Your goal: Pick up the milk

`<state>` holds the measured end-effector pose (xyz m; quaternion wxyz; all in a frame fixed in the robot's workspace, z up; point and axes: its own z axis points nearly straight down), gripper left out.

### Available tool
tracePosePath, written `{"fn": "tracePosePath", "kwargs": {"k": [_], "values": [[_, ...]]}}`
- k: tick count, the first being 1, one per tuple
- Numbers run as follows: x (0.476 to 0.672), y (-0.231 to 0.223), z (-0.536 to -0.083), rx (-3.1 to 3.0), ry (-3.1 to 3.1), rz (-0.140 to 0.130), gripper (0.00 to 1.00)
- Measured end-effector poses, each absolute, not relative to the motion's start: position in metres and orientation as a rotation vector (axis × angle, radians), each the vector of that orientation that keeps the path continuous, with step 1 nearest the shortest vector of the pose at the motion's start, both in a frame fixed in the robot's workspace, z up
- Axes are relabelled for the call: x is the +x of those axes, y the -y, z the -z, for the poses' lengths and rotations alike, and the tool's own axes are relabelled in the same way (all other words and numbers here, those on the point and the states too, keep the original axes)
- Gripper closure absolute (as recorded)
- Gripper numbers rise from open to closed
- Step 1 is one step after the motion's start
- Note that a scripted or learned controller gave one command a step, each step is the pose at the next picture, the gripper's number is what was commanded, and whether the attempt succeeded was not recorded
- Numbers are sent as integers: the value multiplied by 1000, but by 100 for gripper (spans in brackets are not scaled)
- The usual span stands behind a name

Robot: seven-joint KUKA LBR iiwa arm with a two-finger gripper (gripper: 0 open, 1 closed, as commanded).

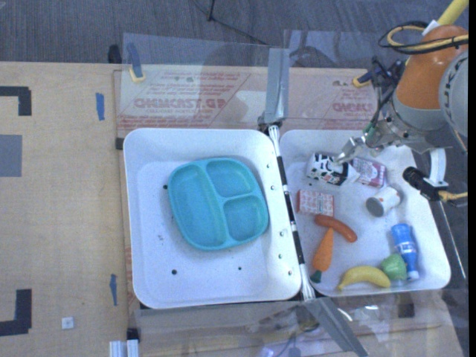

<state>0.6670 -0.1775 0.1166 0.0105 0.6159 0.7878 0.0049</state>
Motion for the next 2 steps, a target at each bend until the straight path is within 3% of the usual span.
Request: {"fn": "tracePosePath", "kwargs": {"k": [1, 2], "values": [[659, 109, -109, 1522, -2698, -16, 0], [668, 61, -187, 1279, -2862, -4, 0]]}}
